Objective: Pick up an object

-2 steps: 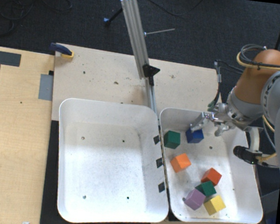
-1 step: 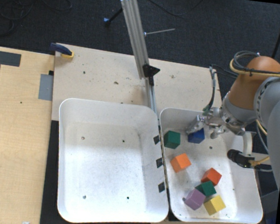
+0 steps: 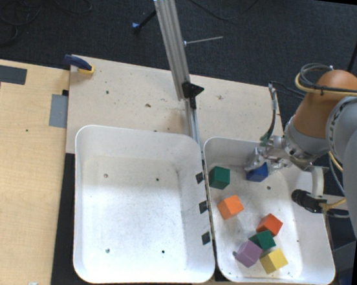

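My gripper (image 3: 261,161) hangs over the far part of the right bin (image 3: 320,255), reaching in from the right. A blue cube (image 3: 258,174) sits right at its tip, partly covered by it. Whether the cube is gripped or just lies on the bin floor, I cannot tell. A green cube (image 3: 219,176) lies to the left of the blue one, apart from the gripper. An orange cube (image 3: 230,206) rests nearer the front.
Near the right bin's front lie a red cube (image 3: 271,224), a dark green cube (image 3: 261,240), a purple cube (image 3: 248,253) and a yellow cube (image 3: 273,260). The left bin (image 3: 85,159) stands beside it. A slanted metal rail (image 3: 175,40) rises behind the bins.
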Controlling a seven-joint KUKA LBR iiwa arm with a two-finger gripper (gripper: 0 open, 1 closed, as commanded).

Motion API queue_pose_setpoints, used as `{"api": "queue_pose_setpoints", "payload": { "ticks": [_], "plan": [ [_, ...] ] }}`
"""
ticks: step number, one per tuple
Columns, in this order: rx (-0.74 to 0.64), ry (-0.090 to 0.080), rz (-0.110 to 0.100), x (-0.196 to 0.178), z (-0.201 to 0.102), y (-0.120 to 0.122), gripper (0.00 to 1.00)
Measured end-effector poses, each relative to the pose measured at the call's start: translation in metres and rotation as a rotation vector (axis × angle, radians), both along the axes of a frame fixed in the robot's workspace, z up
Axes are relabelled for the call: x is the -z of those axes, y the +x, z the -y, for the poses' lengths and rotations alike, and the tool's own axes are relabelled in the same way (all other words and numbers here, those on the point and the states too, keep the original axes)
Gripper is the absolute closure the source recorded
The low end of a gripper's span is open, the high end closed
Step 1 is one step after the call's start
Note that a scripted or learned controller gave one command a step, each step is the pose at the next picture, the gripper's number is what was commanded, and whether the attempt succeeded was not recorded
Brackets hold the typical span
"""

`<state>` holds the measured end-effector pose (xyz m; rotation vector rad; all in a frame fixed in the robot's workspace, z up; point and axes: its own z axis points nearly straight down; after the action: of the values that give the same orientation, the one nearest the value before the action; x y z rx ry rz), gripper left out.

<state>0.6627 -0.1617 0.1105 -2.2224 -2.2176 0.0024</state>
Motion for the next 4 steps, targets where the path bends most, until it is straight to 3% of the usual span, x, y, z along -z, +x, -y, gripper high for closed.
{"api": "queue_pose_setpoints", "payload": {
  "ticks": [2, 3, 4],
  "plan": [
    [-0.004, 0.0, 0.005, -0.111, -0.003, 0.0, 1.0],
    [-0.004, 0.0, 0.003, -0.128, -0.002, 0.0, 1.0],
    [-0.007, 0.003, -0.001, -0.136, -0.053, -0.011, 1.0]
  ]
}}
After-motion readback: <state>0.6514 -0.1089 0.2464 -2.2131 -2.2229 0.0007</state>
